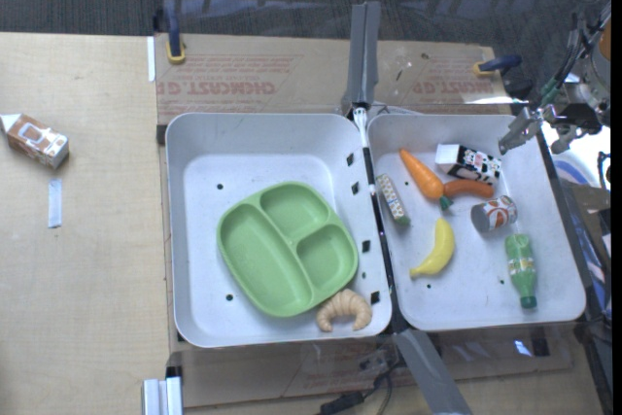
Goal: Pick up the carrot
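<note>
Gripper [534, 128]: at the upper right corner of the right bin, above its rim; two thin fingers splay apart, open, with nothing between them.
Arm: comes in from the right edge, mostly cut off by the frame.
Carrot [422, 174]: lies in the right bin's upper left part, well apart from the gripper, orange, slanted, thin tip toward the upper left, green stub at the lower right.
Right bin [569, 306]: white and shallow, holding all the small things listed below.
Black-and-white carton [468, 160]: just right of the carrot, near the bin's top.
Orange sausage-like piece [470, 190]: below the carton, its left end near the carrot's green end.
Small can [495, 213]: on its side, just below that piece.
Green bottle [521, 270]: lying down at the lower right.
Banana [435, 249]: below the carrot, curved.
Wrapped bar [392, 200]: close to the bin's left wall.
Left bin [185, 209]: holds a green divided plate [286, 249] and a croissant [344, 310] touching the plate's lower right edge.
Bench [78, 306]: a small carton [37, 140] lies far left.
</note>
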Tool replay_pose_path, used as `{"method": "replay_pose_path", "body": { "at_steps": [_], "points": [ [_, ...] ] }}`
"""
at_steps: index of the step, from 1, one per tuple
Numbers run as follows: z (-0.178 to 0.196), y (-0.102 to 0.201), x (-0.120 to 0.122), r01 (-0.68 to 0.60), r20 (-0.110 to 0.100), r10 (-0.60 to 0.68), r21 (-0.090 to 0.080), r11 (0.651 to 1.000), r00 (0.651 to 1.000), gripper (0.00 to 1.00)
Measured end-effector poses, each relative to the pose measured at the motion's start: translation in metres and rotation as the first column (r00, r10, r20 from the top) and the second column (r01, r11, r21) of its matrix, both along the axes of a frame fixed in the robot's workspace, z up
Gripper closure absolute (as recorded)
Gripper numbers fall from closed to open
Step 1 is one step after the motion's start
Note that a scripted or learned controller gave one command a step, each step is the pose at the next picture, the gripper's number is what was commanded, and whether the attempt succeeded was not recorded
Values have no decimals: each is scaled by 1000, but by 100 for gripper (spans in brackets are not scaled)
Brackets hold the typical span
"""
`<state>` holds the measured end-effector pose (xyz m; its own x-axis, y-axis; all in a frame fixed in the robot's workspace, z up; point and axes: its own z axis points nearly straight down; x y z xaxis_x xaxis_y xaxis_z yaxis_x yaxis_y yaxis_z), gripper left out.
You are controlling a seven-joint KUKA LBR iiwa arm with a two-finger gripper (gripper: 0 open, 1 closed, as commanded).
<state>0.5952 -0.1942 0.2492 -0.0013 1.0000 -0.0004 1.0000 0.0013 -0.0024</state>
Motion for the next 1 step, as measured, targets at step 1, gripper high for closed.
{"method": "replay_pose_path", "body": {
  "at_steps": [1],
  "points": [
    [-140,54,-8,-85,0,85,0,996,996,0]
  ]
}}
